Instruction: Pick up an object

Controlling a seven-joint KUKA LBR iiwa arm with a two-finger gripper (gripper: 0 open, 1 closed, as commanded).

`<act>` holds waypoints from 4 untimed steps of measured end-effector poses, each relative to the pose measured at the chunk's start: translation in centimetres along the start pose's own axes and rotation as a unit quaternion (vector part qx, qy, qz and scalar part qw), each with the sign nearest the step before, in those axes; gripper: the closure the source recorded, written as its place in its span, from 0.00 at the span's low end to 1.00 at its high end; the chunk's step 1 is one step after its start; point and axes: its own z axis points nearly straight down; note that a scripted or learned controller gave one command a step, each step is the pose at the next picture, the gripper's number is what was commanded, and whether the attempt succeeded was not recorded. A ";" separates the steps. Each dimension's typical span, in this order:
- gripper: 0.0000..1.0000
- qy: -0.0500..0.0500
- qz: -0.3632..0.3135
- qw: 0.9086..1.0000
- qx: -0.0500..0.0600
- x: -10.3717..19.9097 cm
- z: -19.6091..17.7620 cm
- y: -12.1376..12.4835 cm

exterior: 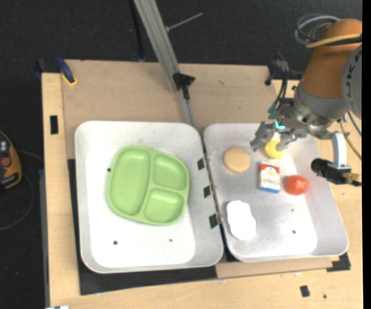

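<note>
Gripper (272,136) with its 2 fingers spread apart, poised over a small, rounded yellow object (274,149) in the right bin (314,237). The object sits near the bin's far edge, beside a tan disc (237,159).

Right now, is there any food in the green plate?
Empty. The green plate shows only bare green in all three compartments.
</note>
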 end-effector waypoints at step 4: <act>0.00 -0.001 0.000 1.000 -0.002 0.5 11.8 0.8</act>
